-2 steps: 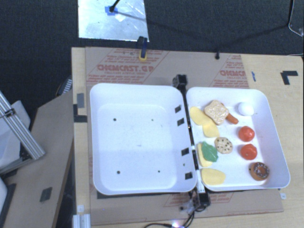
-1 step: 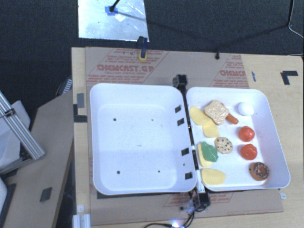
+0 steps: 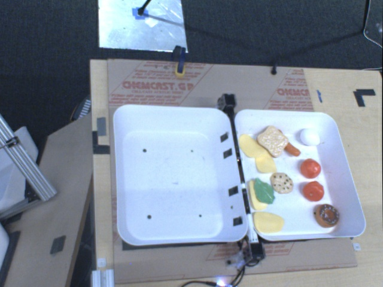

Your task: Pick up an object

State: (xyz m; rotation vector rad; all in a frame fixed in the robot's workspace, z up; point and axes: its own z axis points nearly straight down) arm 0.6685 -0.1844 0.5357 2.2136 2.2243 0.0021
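Toy food [image 3: 281, 183] in right bin [image 3: 350, 178]

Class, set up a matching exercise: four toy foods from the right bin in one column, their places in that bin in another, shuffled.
Things:
1. white egg
2. chocolate doughnut
3. toast slice
4. green leaf

Places:
A. near right corner
B. far right corner
C. beside the divider, mid-bin
D. far side, left of the egg

Pairs: 1-B, 2-A, 3-D, 4-C
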